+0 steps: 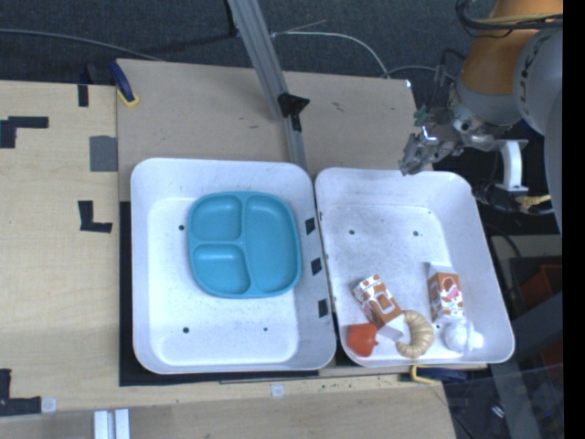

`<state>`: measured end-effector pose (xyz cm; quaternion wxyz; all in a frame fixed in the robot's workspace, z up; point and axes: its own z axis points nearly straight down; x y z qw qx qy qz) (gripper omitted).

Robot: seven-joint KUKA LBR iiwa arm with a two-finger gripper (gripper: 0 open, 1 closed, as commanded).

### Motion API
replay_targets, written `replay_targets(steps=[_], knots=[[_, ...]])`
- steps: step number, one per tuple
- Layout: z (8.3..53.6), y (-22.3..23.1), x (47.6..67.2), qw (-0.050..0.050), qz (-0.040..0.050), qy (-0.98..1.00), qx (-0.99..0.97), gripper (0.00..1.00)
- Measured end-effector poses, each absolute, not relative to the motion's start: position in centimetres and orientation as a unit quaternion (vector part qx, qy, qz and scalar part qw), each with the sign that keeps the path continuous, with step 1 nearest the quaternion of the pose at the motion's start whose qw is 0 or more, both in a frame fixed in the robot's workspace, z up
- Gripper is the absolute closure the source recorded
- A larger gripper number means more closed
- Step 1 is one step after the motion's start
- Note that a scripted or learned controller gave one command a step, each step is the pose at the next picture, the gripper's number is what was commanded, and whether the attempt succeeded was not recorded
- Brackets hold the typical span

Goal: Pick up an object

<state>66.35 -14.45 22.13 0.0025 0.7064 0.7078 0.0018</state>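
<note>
My gripper point(413, 157) hangs over the far rim of the right bin point(393, 183), near its back right corner, with nothing visible between its fingers. In that bin's near part lie a small brown-and-white carton point(377, 299), a second carton point(445, 295) to its right, a tan croissant point(417, 333), a red piece point(362, 338) and a white piece point(460, 337). All of them are well below the gripper in the view, apart from it.
The left bin point(164, 337) holds a blue divided plate point(245, 244). A grey metal pole point(263, 53) slants down to the gap between the bins. Cables point(347, 42) run behind the bench. The arm's orange band point(512, 16) is at the top right.
</note>
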Motion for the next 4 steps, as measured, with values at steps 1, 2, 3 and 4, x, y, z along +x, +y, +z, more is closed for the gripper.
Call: replay_targets(steps=[1,2,3,4], knots=[[26.1,-14.4,66.4,0.002,0.0011,0.708,0.706,1.0],[25.0,-8.1,66.1,-0.001,0.0001,0.71,0.705,1.0],[23.6,-2.0,65.8,-0.002,-0.0004,0.709,0.705,1.0],[22.8,4.0,64.6,-0.002,-0.0008,0.71,0.705,1.0]])
